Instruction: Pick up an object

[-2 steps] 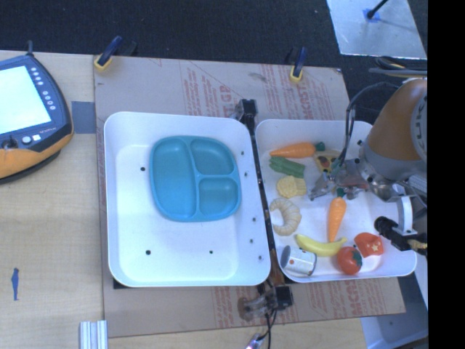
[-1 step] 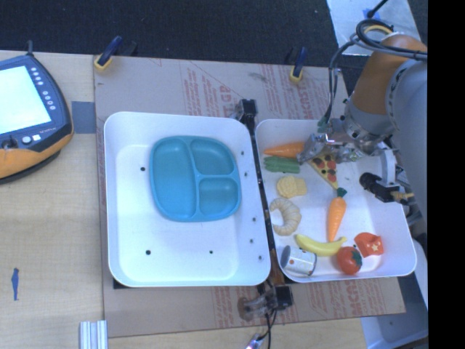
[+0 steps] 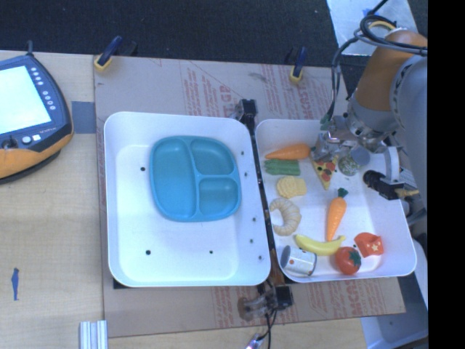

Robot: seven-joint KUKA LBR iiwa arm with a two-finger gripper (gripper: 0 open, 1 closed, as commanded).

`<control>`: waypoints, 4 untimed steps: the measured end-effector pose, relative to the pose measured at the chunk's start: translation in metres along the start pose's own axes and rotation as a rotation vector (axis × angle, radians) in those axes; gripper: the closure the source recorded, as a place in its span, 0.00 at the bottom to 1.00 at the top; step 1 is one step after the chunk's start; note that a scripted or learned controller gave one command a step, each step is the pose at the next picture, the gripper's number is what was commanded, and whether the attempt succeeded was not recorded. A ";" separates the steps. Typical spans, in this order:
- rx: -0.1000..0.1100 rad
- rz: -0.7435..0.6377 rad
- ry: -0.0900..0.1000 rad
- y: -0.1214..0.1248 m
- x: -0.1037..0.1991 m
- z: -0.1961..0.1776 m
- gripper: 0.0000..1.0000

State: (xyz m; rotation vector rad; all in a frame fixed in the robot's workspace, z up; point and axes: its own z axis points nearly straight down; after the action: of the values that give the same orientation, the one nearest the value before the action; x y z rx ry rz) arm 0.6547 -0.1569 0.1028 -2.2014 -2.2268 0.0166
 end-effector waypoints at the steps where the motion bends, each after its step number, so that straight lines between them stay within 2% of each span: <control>1: 0.001 -0.001 0.000 0.000 0.000 0.000 0.00; 2: -0.009 0.008 -0.009 0.001 0.026 0.007 0.00; 3: -0.010 0.004 -0.007 0.002 0.027 -0.004 1.00; 4: -0.010 0.003 -0.007 0.002 0.027 -0.004 0.00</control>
State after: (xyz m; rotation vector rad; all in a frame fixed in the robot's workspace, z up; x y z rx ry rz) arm 0.6566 -0.1296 0.1062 -2.2130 -2.2318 0.0129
